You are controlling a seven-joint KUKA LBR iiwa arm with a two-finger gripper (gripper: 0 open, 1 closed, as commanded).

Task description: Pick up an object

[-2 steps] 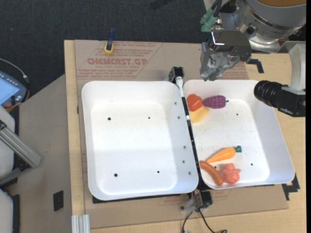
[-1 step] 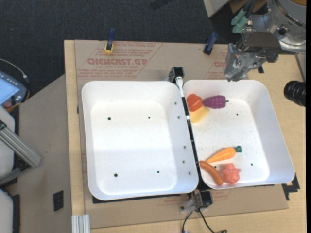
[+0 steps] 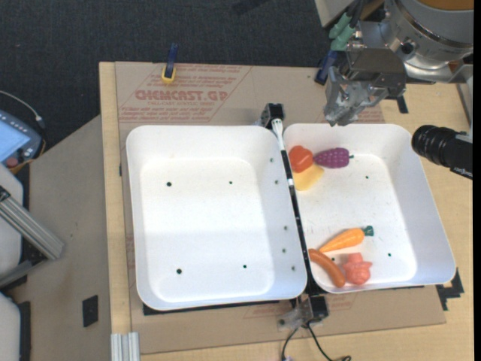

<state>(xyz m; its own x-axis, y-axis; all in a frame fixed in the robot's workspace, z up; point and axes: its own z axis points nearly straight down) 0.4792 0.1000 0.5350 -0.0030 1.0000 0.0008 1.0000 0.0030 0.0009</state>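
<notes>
Pincer (image 3: 347, 111) hovering over right bin (image 3: 421, 201) far edge, nothing in it; spread/pressed: can't tell. Grapes (image 3: 333, 157), carrot (image 3: 346, 240) lying in bin. Pick not yet begun.

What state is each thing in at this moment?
Gripper: above the right bin's far rim, holding nothing visible.
Grapes: lying loose in the right bin.
Tomato: resting at the divider, touching the yellow piece.
Carrot: lying flat.
Sausage: lying flat beside the pink toy.
</notes>
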